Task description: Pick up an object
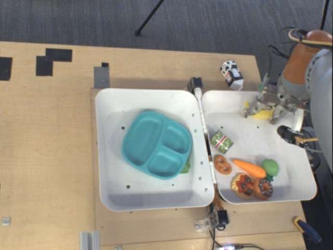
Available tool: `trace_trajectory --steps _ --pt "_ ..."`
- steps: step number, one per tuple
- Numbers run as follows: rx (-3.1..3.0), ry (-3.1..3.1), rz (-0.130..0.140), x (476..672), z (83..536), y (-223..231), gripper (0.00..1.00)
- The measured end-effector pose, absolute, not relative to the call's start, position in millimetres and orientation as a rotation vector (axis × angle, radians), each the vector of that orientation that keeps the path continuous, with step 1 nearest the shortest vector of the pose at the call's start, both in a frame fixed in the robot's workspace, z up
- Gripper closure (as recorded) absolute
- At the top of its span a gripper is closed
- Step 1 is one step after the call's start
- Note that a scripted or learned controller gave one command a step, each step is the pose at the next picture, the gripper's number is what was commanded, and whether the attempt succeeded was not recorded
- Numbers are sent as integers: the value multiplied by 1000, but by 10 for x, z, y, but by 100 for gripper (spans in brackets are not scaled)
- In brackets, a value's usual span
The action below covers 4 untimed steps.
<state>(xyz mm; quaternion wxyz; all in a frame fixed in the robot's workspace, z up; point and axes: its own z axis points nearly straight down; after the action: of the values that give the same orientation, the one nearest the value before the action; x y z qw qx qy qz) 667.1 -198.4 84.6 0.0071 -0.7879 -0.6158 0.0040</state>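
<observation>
Gripper hovering over the right white plastic bin's top edge, at about two o'clock.
Its prongs are straddling a small yellow object, seemingly lining up a pick; whether they are pinching it cannot be told. Toy food is sitting apart at five o'clock.

The arm has a smooth grey body with an orange band, and the grey metal gripper at its end carries thin fingers.

The wooden desk carries two white bins. A black-and-white box, perhaps a small carton, lies beyond the right bin. Grey carpet lies past the desk.
</observation>
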Motion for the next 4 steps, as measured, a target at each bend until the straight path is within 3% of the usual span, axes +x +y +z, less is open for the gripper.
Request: trace_trajectory --steps 1,2,3,4 --pt "-2266 -2177 -1 5546 1071 -1820 0" --pt "-2399 -2044 -9 5189 875 -1242 0" --pt "-2146 -2318 -12 4916 881 -1055 0" --pt "-2146 -2321 -17 4934 990 -1047 100"
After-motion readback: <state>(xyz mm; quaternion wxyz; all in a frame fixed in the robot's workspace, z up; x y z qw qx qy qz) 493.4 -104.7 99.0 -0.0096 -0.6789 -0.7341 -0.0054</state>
